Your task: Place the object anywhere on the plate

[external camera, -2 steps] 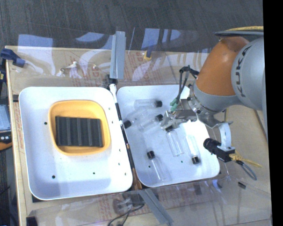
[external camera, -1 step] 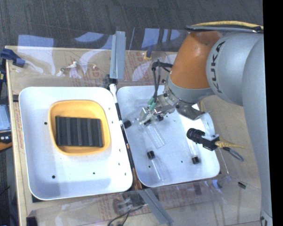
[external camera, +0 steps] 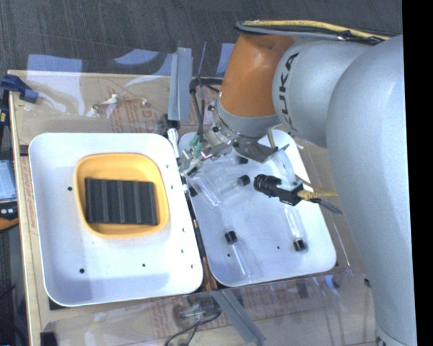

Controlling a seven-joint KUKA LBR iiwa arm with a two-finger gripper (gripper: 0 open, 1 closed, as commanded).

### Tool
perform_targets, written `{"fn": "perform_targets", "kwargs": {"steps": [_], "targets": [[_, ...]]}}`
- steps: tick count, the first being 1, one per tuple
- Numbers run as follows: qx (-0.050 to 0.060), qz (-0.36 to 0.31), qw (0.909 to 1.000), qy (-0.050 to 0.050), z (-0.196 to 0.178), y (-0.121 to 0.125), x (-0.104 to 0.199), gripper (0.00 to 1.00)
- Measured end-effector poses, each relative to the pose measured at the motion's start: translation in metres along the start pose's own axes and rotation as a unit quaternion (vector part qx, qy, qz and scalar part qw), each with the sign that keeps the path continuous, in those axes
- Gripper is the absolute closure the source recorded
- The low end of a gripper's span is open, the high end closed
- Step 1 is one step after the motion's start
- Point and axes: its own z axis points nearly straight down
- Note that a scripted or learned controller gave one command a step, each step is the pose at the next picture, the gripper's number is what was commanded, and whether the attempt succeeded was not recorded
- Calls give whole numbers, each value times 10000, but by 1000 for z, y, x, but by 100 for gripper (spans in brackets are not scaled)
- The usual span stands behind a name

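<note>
KUKA-marked arm, yellow plate w/ black insert

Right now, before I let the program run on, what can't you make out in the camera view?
- End effector: finger state unreadable in the camera view; the wrist and clear plastic parts clutter it, so any grasp is unconfirmed.
- Right bin: its upper part lies under the arm.
- Object: cannot be picked out for certain; the small dark bits in the right bin are too small to name.
- Yellow plate in the left bin: the dark ribbed thing on it is unidentifiable.
</note>
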Motion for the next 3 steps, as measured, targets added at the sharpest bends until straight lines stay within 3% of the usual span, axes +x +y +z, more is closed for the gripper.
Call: {"fn": "perform_targets", "kwargs": {"steps": [1, 2, 3], "targets": [[9, -1552, 9879, 6, 27, 2, 5, 100], [7, -1550, 9879, 4, 27, 2, 5, 0], [-15, -2217, 9751, -11, 26, 26, 46, 0]]}}
